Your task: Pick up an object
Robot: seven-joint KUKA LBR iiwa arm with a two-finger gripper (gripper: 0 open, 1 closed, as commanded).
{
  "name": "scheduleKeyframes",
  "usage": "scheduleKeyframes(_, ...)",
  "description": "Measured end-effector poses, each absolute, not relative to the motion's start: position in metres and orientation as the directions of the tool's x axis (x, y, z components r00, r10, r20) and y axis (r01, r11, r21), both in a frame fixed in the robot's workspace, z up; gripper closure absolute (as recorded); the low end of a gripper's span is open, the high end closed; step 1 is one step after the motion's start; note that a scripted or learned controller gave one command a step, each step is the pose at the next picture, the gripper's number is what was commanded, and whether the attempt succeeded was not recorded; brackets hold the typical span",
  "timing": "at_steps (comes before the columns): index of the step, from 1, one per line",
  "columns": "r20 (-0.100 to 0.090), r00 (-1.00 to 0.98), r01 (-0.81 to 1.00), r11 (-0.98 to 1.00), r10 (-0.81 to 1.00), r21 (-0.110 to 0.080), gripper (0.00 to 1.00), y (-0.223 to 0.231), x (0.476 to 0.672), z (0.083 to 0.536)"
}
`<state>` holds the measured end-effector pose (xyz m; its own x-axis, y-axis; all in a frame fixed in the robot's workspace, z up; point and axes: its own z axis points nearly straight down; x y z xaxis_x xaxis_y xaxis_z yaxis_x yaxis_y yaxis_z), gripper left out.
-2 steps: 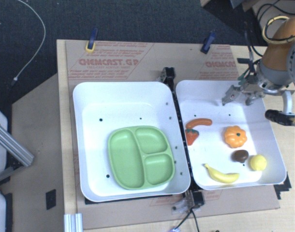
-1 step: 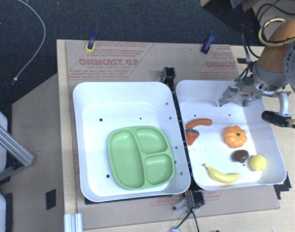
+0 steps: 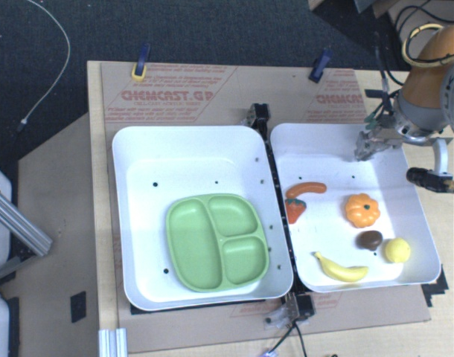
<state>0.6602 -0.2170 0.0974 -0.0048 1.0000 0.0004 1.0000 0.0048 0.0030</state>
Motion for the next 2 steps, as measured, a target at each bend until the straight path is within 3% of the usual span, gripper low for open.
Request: scheduleKeyframes(2,-0.003,-0.001,1.0,0.001,1.0,0.009,1.0,-0.216,0.663,0.218)
